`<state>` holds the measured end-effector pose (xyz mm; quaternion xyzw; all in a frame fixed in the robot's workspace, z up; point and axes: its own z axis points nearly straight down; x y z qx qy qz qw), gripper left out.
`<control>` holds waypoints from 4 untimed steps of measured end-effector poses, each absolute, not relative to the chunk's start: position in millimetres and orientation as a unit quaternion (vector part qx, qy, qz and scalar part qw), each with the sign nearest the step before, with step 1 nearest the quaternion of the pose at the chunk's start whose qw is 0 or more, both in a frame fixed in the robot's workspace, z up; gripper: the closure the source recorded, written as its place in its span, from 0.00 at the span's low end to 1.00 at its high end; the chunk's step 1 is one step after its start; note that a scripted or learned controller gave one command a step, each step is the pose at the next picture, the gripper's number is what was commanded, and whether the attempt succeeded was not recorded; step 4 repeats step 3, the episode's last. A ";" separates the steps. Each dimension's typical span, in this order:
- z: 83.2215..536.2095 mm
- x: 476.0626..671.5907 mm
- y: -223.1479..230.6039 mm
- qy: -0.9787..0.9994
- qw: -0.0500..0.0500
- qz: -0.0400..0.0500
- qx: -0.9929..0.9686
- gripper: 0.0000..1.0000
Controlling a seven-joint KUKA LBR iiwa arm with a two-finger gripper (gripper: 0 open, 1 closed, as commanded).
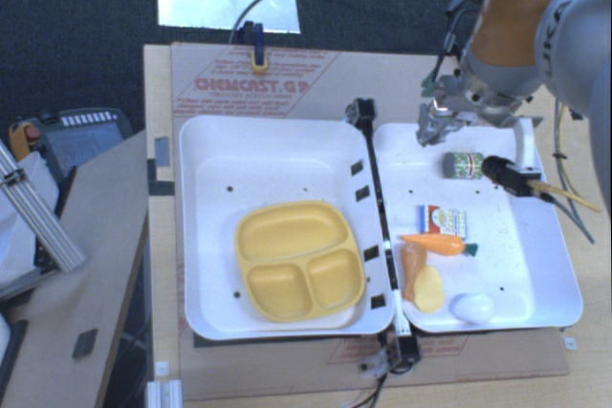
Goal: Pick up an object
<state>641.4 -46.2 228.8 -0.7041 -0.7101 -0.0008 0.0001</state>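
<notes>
Gripper (433,125) hung over the upper left corner of the right bin (521,248), above bare white floor. The arm (574,43) came in from the upper right of the frame. From this angle I could not tell how far the gripper was open, nor whether it had hold of anything.

Nearest thing: one small can (466,165), just right of and below the gripper and apart from it. It lay on its side, green label showing, long axis running left to right across the frame, its pale end facing left.

Further down the same bin, a cluster:
- one small carton (444,221), white with red and blue print, lying flat;
- one toy carrot (432,244) just below it, long axis left to right, green stub at the right end;
- one tan piece (412,261), partly under the carrot's left end;
- one yellow piece (429,289) touching the tan one from below;
- one white egg-shaped thing (472,308), near the lower edge, just right of the yellow piece.

Six loose things in the right bin.

A black divider strip (373,196) ran between the bins.

Left bin (220,158): one yellow tray (299,260) with three compartments, lying flat in the lower right part.

Bins counted: two.
</notes>
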 end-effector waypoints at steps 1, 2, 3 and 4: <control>226.1 630.6 -3.7 -0.710 0.000 0.000 -0.704 1.00; 221.0 619.8 48.2 -0.710 0.001 0.000 -0.704 1.00; 214.1 600.2 99.0 -0.710 0.001 0.000 -0.704 1.00; 214.1 600.2 99.0 -0.710 0.001 0.000 -0.704 1.00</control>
